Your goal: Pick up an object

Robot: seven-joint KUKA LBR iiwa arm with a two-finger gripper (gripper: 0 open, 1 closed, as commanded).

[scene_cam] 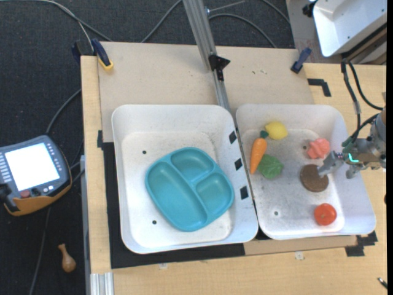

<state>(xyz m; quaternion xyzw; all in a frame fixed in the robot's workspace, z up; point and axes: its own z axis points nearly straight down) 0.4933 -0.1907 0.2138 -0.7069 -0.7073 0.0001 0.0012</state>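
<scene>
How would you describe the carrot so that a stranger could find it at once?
Look in the right bin. Along its left wall lies the carrot, lengthwise, with the lemon above it and a green vegetable touching its right side. It is the one long, tapered orange item.

Glossy plastic tray (190, 189); scuffed matt bins (184, 118); wooden bench (159, 72)

The arm (382, 141) was cut off by the frame's right edge, so little beyond its wrist showed. The gripper (336, 165) was small and blurred; whether its fingers were parted could not be told. It overlapped the rim of the brown disc (314, 179). The white housing (350, 11) at top right ran out of frame.
</scene>
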